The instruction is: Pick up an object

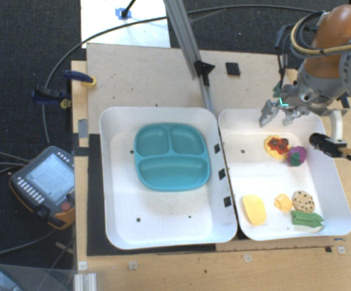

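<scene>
My gripper (277, 116) hangs open over the far edge of the right bin (242, 162), its two grey fingers spread with nothing between them. Just below it lies a yellow and red pizza toy (277, 146), with a purple grape bunch (296, 156) touching its right side. Near the bin's front sit a yellow oval piece (254, 210), a small orange-yellow piece (282, 202), a chocolate chip cookie (303, 200) and a green bean pod (307, 219).
The left bin (120, 211) holds a teal divided plate (171, 157). A grey pole (184, 32) slants over the bench's back. A teach pendant (45, 183) lies off the bench at the left. Cables run along the back.
</scene>
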`<state>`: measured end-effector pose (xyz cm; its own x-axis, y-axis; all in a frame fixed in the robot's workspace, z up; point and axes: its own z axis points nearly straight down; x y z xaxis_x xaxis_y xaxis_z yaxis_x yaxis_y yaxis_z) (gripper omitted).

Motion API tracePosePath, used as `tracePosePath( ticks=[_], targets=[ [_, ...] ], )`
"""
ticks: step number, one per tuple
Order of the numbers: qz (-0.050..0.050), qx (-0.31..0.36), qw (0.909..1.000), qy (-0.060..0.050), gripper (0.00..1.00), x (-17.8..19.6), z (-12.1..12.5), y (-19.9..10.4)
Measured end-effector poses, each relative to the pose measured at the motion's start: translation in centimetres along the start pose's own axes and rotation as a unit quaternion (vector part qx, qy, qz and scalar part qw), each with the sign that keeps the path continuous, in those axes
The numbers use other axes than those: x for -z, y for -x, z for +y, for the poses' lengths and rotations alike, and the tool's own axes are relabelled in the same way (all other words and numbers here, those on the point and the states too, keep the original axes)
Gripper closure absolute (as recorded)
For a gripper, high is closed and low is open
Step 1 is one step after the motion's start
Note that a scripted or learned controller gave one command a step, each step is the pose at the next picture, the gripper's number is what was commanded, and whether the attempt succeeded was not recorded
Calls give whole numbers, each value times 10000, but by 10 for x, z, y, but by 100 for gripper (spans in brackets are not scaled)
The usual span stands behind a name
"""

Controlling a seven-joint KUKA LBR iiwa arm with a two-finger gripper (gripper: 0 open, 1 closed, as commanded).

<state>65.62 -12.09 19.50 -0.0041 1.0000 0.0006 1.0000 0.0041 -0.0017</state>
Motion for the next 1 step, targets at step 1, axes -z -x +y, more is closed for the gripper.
tracePosePath(
  ticks=[1],
  targets=[
    [-3, 2, 10000, 17, 0, 2, 1, 0]
  ],
)
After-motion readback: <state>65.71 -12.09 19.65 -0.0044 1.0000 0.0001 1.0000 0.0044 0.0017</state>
